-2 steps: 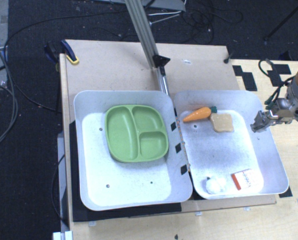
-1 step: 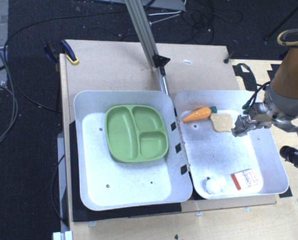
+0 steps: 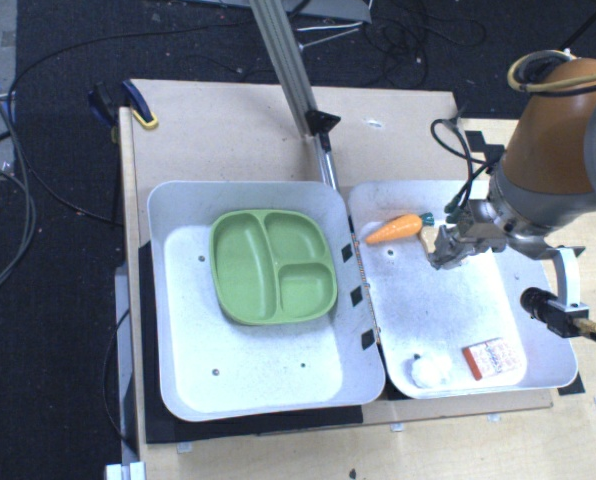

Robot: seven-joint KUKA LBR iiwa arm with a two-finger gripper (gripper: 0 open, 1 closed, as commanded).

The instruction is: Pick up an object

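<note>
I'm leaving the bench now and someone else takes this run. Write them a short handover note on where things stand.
Claw: low over the right bin, near its top left; grip state unreadable, nothing seen held.
Carrot: just left of the claw, in the right bin.
Red and white packet and small white object: at the right bin's near end.
Green divided plate: in the left bin.
Done: no pick evident.
Left: grasp and lift an object; the carrot is nearest.

Green divided plate [image 3: 274, 266] in left bin [image 3: 178, 368] (blue clamp [image 3: 136, 103] at bench corner)
</note>
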